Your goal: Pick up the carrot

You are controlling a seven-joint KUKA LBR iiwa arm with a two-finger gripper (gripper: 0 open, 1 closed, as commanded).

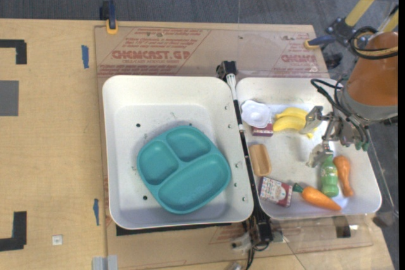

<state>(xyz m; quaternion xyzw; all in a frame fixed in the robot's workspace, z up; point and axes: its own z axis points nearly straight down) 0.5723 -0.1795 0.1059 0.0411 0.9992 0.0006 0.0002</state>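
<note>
The carrot (319,198), orange with a green stub at its left end, lies near the front wall of the right bin (373,196). A second, slimmer orange carrot-like piece (343,175) lies just behind it to the right, beside a green bottle (328,177). My gripper (316,135) hangs over the middle of the right bin, behind the carrot and above the bottle. Its fingers (321,152) stand open with nothing between them.
In the right bin also lie a yellow banana (289,120), a white cup (255,114), a tan bread roll (260,159) and a red carton (275,191). The left bin (120,136) holds a teal divided plate (183,169).
</note>
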